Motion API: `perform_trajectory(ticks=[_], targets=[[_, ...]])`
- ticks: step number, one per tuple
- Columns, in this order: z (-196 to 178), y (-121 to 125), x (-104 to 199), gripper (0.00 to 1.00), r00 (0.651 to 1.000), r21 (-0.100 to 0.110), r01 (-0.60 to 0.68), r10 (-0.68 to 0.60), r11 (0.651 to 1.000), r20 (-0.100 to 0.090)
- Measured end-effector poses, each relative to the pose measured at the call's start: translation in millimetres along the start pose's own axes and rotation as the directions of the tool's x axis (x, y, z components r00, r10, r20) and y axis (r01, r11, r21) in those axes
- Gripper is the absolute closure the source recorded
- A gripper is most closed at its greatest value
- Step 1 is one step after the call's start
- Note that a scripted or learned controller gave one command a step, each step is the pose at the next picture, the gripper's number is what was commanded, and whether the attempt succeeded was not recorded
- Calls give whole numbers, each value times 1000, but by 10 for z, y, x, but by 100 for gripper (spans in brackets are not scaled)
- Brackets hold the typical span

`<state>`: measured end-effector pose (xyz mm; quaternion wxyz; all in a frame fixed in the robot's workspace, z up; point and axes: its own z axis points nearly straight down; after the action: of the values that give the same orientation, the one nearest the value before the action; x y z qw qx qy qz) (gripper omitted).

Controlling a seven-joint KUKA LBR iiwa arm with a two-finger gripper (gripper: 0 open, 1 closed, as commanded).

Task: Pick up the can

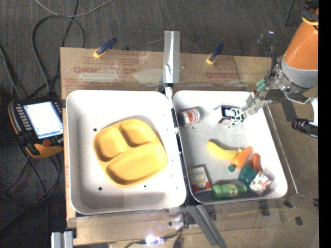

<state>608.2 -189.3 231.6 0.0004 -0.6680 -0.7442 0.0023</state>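
My arm: I reach in from the right edge of the camera view, the orange band (pixel 305 45) high at the upper right, the grey wrist below it slanting down and left toward the right bin (pixel 276 154).
My claw (pixel 252 106): it sits over the right bin's upper right corner, tips pointing left and down, just beside a small black-and-white package (pixel 231 114).
Claw state: I cannot tell whether it is parted or closed; the tips are too small and blurred against the bin's white wall.
Can (pixel 190 116): it lies on its side in the right bin's upper left corner, near the wall that the two bins share, red and white with a pale end. It is well apart from my claw, with the black-and-white package between us.
Middle of the right bin: a yellow banana (pixel 221 150), with an orange carrot (pixel 241 157) touching its right end.
Front of the right bin: a small flat packet (pixel 198 177) at the left, a green bottle (pixel 228 190) lying along the front wall, and a green and red cluster of small things (pixel 254 175) at the right that I cannot name.
Left of the right bin: the left bin (pixel 77 138), bearing a yellow divided tray (pixel 130 151).
Far left of the right bin, off the bench: a handheld screen (pixel 40 119), lit.
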Motion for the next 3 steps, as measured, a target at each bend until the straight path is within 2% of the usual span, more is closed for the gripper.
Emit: perform_trajectory(ticks=[1,2,3], targets=[[-58,3,-1,100,1000,4,0,0,1000,-2],[-559,-648,-288,100,968,-2,249,-249,968,-2],[-264,-442,-193,100,786,-5,619,-619,786,-2]])
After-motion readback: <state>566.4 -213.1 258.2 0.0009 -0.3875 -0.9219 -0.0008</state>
